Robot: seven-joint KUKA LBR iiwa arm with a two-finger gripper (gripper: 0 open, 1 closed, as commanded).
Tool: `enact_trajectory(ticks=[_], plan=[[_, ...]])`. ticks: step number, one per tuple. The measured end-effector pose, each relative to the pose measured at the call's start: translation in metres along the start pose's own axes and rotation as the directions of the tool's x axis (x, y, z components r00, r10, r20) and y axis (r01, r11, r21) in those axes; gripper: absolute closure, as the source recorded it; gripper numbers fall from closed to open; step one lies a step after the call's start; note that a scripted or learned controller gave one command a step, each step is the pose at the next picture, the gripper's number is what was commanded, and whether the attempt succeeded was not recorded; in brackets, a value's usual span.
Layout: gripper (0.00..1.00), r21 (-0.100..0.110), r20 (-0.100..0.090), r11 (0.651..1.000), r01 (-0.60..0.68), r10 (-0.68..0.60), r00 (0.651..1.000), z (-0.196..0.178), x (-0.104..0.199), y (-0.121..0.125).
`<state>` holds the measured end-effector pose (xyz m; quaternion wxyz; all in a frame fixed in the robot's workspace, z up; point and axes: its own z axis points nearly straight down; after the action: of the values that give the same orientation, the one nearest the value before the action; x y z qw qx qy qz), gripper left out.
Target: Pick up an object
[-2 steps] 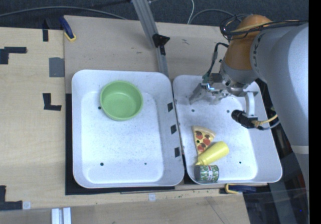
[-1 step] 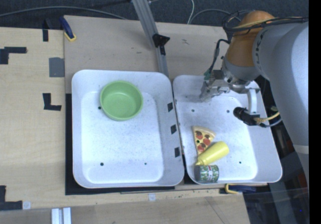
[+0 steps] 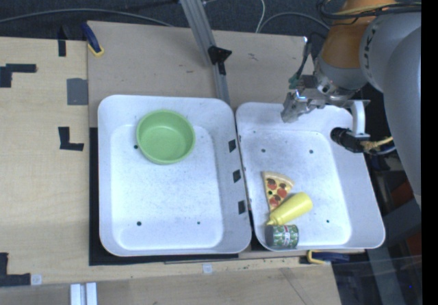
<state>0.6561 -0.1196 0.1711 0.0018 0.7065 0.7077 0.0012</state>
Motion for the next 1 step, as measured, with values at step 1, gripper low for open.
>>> enact_trajectory(ticks=[1], plan=[[1.00,0.000,-0.001,1.000,0.001,-0.001,1.000,-0.0473,0.0062,-0.0048]])
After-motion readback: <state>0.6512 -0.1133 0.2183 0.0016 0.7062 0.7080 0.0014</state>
